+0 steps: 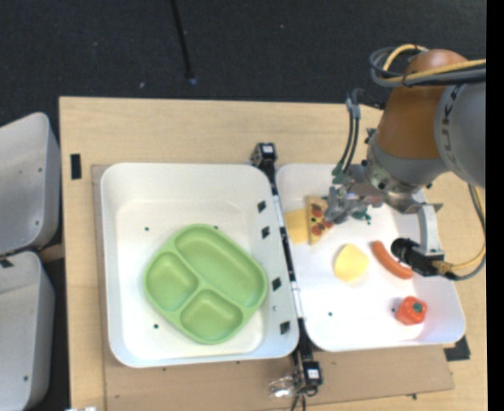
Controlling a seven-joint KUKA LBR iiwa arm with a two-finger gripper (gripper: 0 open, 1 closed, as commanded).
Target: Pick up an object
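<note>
Setup: counter (pixel 192 131) carries two white bins. Left bin (pixel 123 212) holds a green tray (pixel 204 282) w/ three compartments, lying flat toward the bin's lower middle. Right bin (pixel 440 319) holds four loose items: a yellow pizza slice (pixel 303 224) at the left wall, a yellow lemon (pixel 351 263) near centre, an orange carrot (pixel 390 260) just right of the lemon, and a red pepper (pixel 411 311) toward the lower right corner.

Arm posn: the arm (pixel 423 118) reaches in from the right, over the upper part of the right bin. The tool (pixel 344 202) sits low at the pizza slice's right edge, approx. touching or just above it; contact cannot be confirmed from this angle.

Tool state: cannot tell. The wrist and cabling obscure the tip, so no spread or closure is readable.

Task status: not complete. Every item appears to rest on the bin floor; nothing is seen lifted or clamped. Judged from tool posn, the pizza slice is the likely target, and the current step is approach or grasp at that item.

Remaining: secure the item, raise it clear of the bin floor. Risk, as a judgement: the slice is flat and close to the bin wall, so purchase may be poor.
</note>
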